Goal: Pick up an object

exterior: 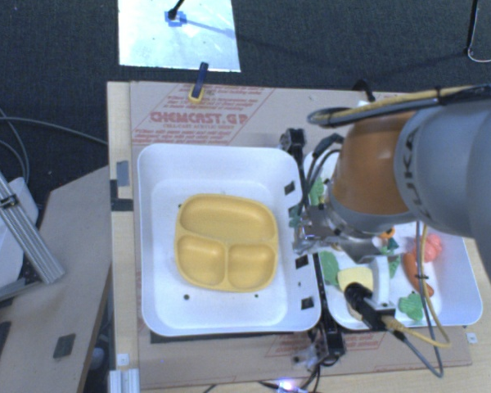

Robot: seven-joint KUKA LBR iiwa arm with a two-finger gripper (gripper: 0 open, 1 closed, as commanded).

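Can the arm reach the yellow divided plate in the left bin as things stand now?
Probably yes. The yellow divided plate lies alone and uncovered in the left bin, nothing on or beside it. The arm is above the right bin, so it must cross the bins' shared edge.

A robotics lab: industrial arm (442,162), taped cardboard bench (204,113), loose cables (8,129).

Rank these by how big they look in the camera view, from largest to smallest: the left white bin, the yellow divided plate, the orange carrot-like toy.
1. Left white bin.
2. Yellow divided plate, lying inside that bin.
3. Orange carrot-like toy in the right bin, partly hidden by the arm, so its full size is unsure.
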